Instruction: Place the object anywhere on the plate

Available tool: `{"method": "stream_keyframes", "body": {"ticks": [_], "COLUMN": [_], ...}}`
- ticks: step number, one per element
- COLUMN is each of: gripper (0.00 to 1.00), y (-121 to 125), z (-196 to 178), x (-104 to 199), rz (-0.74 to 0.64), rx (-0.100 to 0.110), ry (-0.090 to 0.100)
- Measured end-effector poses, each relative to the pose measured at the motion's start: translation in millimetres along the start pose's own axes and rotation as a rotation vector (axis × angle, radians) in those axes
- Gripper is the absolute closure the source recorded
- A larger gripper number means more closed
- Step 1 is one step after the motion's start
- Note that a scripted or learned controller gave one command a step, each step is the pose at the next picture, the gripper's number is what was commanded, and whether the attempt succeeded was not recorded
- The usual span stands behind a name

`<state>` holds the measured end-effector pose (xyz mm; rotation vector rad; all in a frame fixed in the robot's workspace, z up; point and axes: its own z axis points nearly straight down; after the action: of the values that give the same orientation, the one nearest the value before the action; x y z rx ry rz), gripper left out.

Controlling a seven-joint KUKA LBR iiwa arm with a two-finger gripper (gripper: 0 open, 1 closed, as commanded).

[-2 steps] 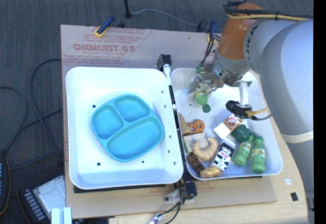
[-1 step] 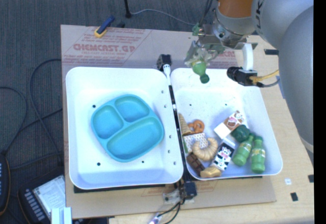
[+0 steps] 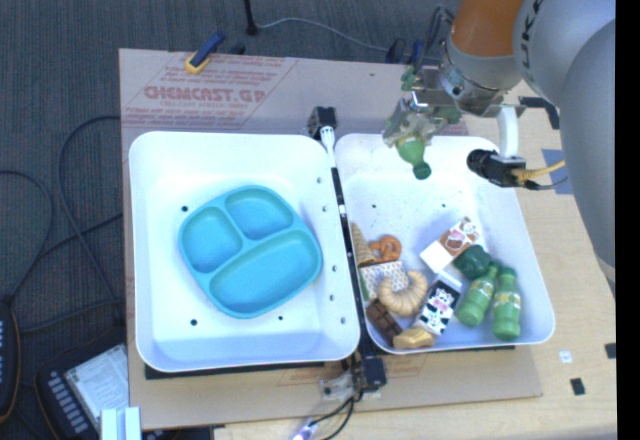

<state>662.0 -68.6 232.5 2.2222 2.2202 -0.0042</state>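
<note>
1. The gripper (image 3: 413, 133) hangs over the far end of the right bin (image 3: 450, 193), close to that bin's inner wall. The grey arm (image 3: 565, 38) leads away from it, up and to the right.
2. Its fingers are drawn in narrow on a small green toy (image 3: 418, 160). The toy sticks out below the fingertips, with a darker round knob at its lower end. It is in the air, clear of the bin floor.
3. The blue plate (image 3: 250, 248), split into three sections, lies well to the left of the gripper and nearer the camera. It sits near the middle of the left bin (image 3: 160, 228).
4. A pile of toy food lies straight below the gripper in the view, at the near end of the right bin:
   - A pretzel (image 3: 383, 250) is the piece closest to the gripper.
   - A bread roll (image 3: 405, 295) lies just past it.
   - A black-and-white spotted carton (image 3: 438, 306) touches the roll.
5. Two green bottles (image 3: 479, 295) (image 3: 507, 305) lie side by side, below and to the right of the gripper, against the bin's near right corner.
6. Both bins rest on a cardboard sheet (image 3: 200, 93) that reaches out to the gripper's left.
</note>
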Motion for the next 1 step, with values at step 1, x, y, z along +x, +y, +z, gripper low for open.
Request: {"method": "stream_keyframes", "body": {"ticks": [1], "gripper": [1.00], "y": [5.6], "z": [18.0], "x": [-111.9], "rz": [0.002], "rx": [0.000], "ry": [-0.002]}}
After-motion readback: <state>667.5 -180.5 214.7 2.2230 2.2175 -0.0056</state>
